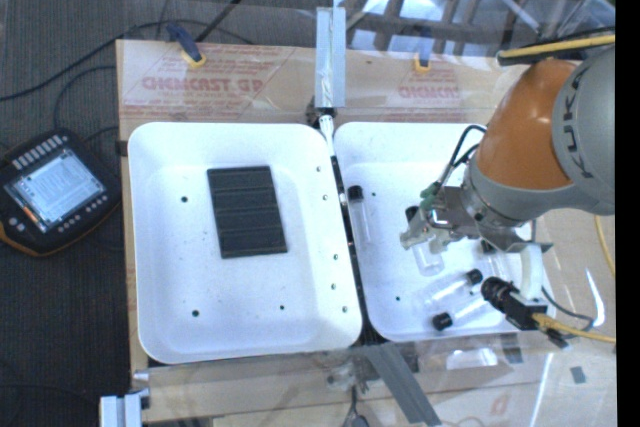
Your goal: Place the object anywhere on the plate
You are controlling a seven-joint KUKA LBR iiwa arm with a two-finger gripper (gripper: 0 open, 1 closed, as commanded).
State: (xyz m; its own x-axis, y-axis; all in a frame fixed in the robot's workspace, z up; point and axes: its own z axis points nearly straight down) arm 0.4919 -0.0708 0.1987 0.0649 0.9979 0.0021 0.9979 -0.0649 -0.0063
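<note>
The grey and orange arm point(540, 140) hangs over the right bin point(385, 300); whether its end effector point(425, 230) is spread cannot be told. Far to the left of the end effector, the table's point(240, 80) board reads "CHEMCAST".

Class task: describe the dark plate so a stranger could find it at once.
Find the two white bins side by side; take the left bin. The plate lies flat near its middle: a black ribbed rectangle, unlike the small clear tubes in the right bin.

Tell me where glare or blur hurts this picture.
Camera view: glare washes over the clear panel behind the bins; the transparent objects in the right bin barely stand out against white; the gripper looks soft; the dark plate reads crisply.
</note>
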